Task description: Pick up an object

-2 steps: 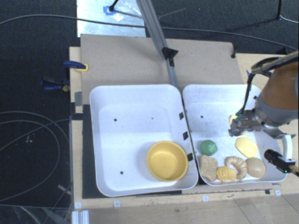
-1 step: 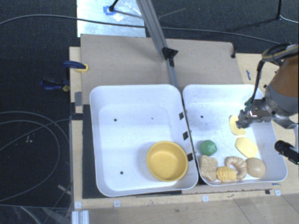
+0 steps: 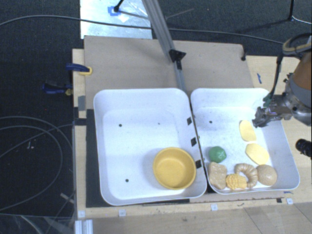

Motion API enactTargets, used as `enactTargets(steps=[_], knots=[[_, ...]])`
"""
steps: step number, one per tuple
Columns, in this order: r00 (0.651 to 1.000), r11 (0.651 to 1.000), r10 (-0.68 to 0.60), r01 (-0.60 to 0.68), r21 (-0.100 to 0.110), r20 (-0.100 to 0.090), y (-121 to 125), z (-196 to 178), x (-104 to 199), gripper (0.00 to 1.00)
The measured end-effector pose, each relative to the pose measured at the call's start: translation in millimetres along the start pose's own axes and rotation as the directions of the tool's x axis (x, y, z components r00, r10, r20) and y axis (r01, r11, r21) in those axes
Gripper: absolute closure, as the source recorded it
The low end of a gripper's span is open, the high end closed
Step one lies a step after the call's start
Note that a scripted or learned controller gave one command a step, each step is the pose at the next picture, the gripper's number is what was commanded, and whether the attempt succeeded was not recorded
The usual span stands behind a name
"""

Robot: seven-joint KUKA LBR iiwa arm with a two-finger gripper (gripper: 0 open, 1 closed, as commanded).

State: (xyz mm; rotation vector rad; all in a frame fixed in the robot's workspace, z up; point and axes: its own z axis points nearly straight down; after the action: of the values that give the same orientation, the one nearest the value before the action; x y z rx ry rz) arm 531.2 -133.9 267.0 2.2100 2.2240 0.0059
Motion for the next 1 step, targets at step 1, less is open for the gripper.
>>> enactTargets(steps=[1], knots=[[1.0, 1.0, -0.004, 0.004, 0.005, -0.003, 1.6, 16.5, 53.5, 1.0]])
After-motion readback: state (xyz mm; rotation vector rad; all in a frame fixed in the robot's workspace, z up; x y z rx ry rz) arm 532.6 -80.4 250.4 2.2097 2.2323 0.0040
